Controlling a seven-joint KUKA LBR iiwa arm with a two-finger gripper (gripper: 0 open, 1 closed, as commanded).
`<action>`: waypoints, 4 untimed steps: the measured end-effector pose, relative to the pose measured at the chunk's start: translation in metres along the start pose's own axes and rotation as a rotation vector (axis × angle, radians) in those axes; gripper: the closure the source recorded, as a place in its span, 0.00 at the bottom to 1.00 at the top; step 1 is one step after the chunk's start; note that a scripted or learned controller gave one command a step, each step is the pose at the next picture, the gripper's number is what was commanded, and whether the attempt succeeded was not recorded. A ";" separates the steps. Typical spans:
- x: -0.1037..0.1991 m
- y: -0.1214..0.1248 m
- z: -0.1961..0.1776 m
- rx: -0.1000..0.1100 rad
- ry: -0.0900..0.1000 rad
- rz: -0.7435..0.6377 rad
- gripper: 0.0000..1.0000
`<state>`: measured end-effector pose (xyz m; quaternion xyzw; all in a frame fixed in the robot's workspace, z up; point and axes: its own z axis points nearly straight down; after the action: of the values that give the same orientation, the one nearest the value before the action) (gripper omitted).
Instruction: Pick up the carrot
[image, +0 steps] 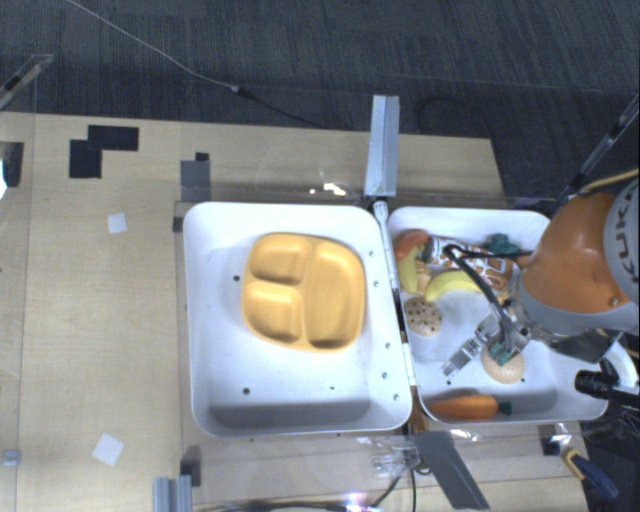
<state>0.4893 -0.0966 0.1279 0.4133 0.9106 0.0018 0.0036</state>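
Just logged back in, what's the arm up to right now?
The arm's gripper is down in the right bin, over the middle of it beside a round bread roll. The carrot lies flat along the bin's near wall, apart from the gripper and not picked up. A banana, a cookie and other toy food sit further back. The left bin holds a yellow divided plate.
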 end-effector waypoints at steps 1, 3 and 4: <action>0.008 0.004 0.034 0.005 0.003 0.391 0.00; -0.004 -0.001 0.039 -0.005 -0.006 0.402 0.00; -0.005 0.003 0.026 -0.014 -0.011 0.393 1.00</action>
<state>0.4954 -0.0986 0.1019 0.5830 0.8124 0.0065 0.0110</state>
